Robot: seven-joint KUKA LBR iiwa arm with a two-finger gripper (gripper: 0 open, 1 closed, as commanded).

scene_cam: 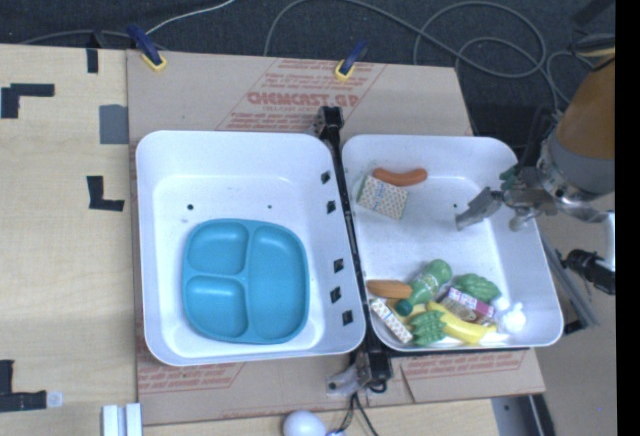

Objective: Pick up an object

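The right bin [440, 146] holds every loose object, and the places below are given against it. Close to its far wall, toward its left side, lies a short sausage [400, 177], reddish orange, smooth, rounded at both ends, lying lengthwise along that wall. Just on the near side of the sausage, touching it or all but, sits a small pale block [383, 196], squarish, speckled, with a greenish cast, tilted a little.

The other objects are heaped along the bin's near wall. At the left end of the heap lies an orange-brown stick [388, 289], and under it a striped packet [390, 321] lies slantwise. In the middle stand a green vegetable [432, 276] with a lighter tip and a darker green piece [428, 326]. A yellow banana [458, 326] curves along the near wall. Above it lie a leafy green piece [477, 286] and a small item with a purple label [468, 302], too small to name. A white piece [512, 319] rests in the bin's near right corner.

The gripper [490, 220] hangs over the bin's right side, about midway along the right wall, well apart from both the sausage and the heap. Its fingers [475, 209] are spread, with bare white floor between them and nothing in their grasp
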